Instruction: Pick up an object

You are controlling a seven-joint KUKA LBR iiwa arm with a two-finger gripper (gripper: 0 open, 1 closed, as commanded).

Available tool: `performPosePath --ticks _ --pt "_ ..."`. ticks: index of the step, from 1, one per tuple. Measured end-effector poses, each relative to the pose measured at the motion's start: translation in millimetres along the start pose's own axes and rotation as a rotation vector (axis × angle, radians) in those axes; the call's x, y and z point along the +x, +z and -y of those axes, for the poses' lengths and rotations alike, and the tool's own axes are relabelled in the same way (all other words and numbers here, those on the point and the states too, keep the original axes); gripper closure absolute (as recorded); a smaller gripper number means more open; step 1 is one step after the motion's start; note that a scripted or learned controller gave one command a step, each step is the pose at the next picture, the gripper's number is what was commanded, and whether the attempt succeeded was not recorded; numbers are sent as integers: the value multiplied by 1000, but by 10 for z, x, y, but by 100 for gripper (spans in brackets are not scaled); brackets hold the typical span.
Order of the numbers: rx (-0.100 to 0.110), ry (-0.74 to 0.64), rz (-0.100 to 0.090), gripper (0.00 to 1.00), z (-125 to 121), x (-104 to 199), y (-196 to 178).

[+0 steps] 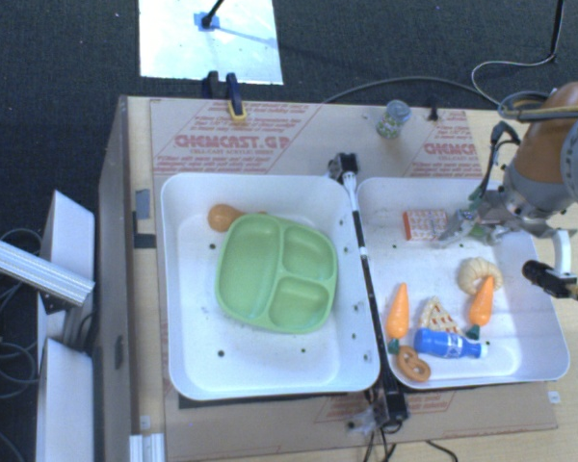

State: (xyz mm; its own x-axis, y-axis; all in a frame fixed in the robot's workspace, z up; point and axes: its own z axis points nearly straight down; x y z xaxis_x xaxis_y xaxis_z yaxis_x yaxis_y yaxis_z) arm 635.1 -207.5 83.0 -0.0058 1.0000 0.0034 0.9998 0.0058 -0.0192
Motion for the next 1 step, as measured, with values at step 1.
performPosePath --ticks 1 --pt "-21 4 4 0 445 12 -8"
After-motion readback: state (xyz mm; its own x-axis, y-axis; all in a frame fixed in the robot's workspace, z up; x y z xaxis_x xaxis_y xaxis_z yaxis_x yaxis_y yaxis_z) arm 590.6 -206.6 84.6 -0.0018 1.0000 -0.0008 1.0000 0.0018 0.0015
